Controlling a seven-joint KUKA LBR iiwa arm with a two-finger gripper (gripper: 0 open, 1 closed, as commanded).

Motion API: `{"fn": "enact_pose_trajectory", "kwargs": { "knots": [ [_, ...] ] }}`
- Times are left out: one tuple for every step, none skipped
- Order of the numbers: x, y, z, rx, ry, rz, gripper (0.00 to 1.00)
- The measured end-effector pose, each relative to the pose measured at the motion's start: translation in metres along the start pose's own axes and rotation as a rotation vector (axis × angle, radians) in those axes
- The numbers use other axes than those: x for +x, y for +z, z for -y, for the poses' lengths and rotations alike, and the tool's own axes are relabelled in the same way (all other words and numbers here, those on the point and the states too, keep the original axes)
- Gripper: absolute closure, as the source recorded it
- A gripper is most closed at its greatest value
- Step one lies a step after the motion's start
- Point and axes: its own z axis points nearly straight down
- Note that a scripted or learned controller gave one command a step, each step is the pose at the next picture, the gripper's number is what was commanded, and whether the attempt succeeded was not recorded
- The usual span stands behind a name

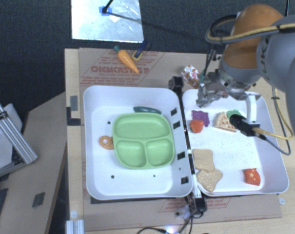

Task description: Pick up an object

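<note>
Gripper (204, 99) hangs over the far left corner of the right bin (269, 145), and honestly I can't tell how it's set from this angle, nothing visibly in its grasp. Taking the purple toy (201, 116) as the landmark: it lies just below the gripper tip, with a small red-orange piece (197, 126) touching its near side. To its right sits a pizza slice toy (225, 122), then a green piece (233, 113) partly behind a black cylinder on the arm. Well toward the near edge from it are two tan cracker-shaped pieces (206, 168), overlapping, and a red piece (252, 176) off in the near right corner. Left of the purple toy, across the divider, the left bin (96, 179) holds a green divided plate (141, 140) and an orange ring (106, 142) beside it. Farther back, outside the bins, a toy carrot (127, 61) lies on the cardboard.
</note>
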Motion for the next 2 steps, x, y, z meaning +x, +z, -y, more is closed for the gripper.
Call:
{"fn": "enact_pose_trajectory", "kwargs": {
  "knots": [
    [0.0571,-0.003,-0.0214,0.0,-0.001,-0.001,1.0],
    [0.063,-0.0036,-0.0191,0.002,0.002,0.001,1.0]
  ]
}}
